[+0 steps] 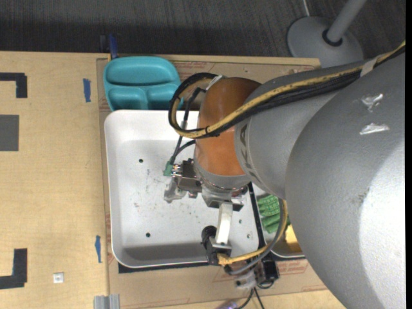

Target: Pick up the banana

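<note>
My gripper (pixel 175 190) hangs low over the middle of the left white bin (pixel 129 172), beneath the orange wrist band (pixel 219 134). Nothing shows under or beside it but the bare bin floor. A small yellow-brown sliver (pixel 291 237) peeks out from under the arm in the right bin, next to a green object (pixel 270 212). I cannot tell whether that sliver is the banana. The arm's grey body hides most of the right bin.
A teal compartment tray (pixel 138 82) lies just beyond the left bin's far wall. Black and yellow cables (pixel 187 108) loop around the wrist. Cardboard bench surface (pixel 51 172) stretches out to the left. A grey stand base (pixel 318 37) sits at the back right.
</note>
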{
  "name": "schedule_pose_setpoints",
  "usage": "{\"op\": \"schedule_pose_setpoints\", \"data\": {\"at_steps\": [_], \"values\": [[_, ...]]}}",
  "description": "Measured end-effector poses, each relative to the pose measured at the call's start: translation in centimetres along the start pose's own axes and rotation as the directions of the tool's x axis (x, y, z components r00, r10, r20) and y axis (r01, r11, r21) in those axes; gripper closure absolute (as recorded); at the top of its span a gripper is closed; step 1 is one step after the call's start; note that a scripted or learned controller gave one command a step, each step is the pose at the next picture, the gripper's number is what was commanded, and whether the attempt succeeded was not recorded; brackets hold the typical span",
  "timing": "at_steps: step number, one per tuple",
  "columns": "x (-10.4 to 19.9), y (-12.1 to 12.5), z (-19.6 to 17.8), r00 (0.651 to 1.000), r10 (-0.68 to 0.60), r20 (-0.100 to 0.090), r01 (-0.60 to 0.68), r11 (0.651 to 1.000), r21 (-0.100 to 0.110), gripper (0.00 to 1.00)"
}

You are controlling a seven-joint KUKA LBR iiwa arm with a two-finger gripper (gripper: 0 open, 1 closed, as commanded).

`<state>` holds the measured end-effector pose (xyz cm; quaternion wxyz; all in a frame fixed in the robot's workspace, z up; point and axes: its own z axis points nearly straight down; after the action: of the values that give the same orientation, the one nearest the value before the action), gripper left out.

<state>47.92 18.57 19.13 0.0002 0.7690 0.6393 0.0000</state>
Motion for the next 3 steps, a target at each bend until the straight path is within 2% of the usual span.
{"op": "schedule_pose_setpoints", "data": {"at_steps": [1, 2, 3], "values": [[3.9, -0.7, 10.5, 0.99, -0.139, -0.002, 0.139, 0.99, 0.0, 0.0], [4.1, -0.7, 9.5, 0.99, -0.137, -0.006, 0.137, 0.991, -0.002, 1.0], [4.1, -0.7, 8.5, 0.991, -0.136, -0.006, 0.136, 0.991, -0.002, 1.0]]}}
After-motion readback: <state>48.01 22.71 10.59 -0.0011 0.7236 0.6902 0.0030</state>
